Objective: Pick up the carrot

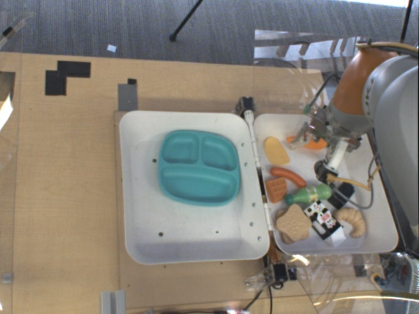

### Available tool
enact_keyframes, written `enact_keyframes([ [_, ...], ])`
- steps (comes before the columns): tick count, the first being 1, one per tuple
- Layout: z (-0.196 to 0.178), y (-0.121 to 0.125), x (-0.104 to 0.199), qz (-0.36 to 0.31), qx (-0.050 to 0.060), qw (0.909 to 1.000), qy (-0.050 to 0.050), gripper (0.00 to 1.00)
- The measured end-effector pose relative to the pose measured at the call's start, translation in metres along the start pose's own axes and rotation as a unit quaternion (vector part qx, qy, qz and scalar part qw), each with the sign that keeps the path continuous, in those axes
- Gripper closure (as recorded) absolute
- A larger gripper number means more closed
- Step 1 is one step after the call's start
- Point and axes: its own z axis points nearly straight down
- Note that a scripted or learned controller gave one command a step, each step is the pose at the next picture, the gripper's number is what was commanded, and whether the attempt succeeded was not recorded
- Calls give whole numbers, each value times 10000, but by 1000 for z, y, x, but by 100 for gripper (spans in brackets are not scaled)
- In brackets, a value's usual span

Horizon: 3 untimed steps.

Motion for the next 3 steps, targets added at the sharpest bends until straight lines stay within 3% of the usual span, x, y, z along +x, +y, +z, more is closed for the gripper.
enact_keyframes([
  [1,-1,16,-44,-716,-14,9974,-7,0],
  [2,2,40,-41,-1046,292,9941,-23,0],
  [3,2,42,-43,-1765,194,9841,-42,0],
])
